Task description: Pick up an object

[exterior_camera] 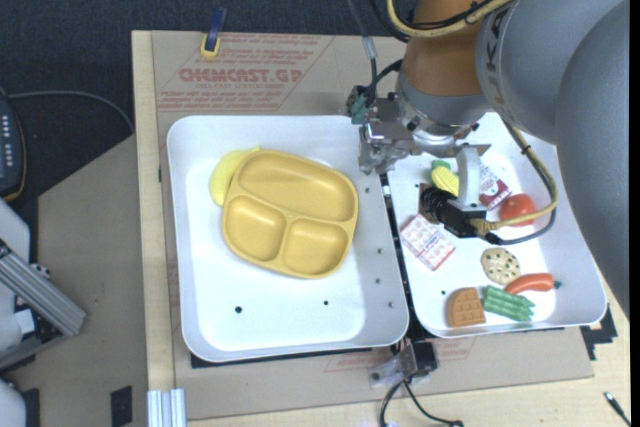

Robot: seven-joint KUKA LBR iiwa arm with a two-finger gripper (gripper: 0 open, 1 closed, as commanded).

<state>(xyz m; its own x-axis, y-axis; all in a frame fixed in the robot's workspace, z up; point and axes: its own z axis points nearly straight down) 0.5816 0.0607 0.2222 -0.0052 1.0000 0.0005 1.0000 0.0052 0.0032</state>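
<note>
My gripper (376,153) hangs low over the far left corner of the right bin (575,260), close to the wall between the two bins. Nothing shows in its grasp. Just to its right lie a small yellow toy corn (445,179) and a white-and-red packet (487,181). Further along are a red tomato (516,207), a red-checked sachet (427,242), a round cookie (499,264), a red-orange carrot (531,283), a green bean pod (508,305) and a toast slice (465,307). The arm hides the bin's far right part.
The left bin (200,285) holds a yellow divided plate (290,212) with a yellow piece (225,175) sticking out from under its far left edge. A cardboard sheet (250,65) lies behind the bins. The ridge between the bins (392,235) runs just below the gripper.
</note>
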